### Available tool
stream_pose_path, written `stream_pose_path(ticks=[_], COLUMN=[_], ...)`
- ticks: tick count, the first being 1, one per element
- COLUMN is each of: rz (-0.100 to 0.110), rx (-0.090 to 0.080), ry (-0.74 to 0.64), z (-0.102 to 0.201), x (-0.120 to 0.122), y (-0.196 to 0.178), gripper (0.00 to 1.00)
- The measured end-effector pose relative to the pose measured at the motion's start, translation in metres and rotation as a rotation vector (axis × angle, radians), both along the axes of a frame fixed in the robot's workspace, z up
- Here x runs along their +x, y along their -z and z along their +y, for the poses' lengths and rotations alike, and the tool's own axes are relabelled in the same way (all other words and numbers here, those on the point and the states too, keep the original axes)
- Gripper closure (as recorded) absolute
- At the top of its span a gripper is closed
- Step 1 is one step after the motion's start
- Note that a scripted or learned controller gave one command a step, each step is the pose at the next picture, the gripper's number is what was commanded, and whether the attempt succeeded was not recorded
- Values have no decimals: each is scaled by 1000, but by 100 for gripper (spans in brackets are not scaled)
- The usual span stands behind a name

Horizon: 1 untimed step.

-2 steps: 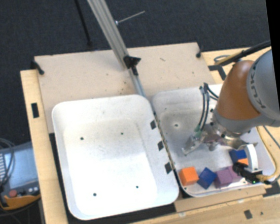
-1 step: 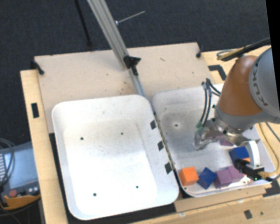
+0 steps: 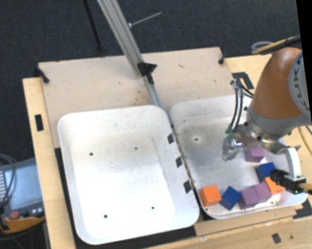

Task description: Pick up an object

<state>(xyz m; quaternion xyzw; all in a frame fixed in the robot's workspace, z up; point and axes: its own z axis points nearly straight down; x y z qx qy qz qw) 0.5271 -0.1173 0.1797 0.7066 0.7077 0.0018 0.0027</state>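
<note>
My gripper (image 3: 229,149) hangs over the right bin (image 3: 201,121), near its middle, below the grey and orange wrist. A pale purple block (image 3: 254,154) lies just to its right, partly under the arm. Along the bin's near edge sit an orange block (image 3: 211,194), a blue block (image 3: 230,197) and two purple blocks (image 3: 249,197) (image 3: 263,191). Another blue block (image 3: 265,170) and an orange one (image 3: 275,184) lie at the near right, partly hidden by a black fixture. Nothing shows in the gripper's grasp.
The left bin (image 3: 122,171) lies beside the right one, with small black clips on the shared edge. A slanted aluminium rail (image 3: 122,31) rises from the back of the bench. A pendant and cables lie off the bench at the left.
</note>
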Motion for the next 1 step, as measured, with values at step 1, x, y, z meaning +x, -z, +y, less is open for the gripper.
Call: stream_pose_path(ticks=[1], rz=[1], rx=[0], ry=[-1], z=[-1], x=[2], y=[-30], gripper=[100])
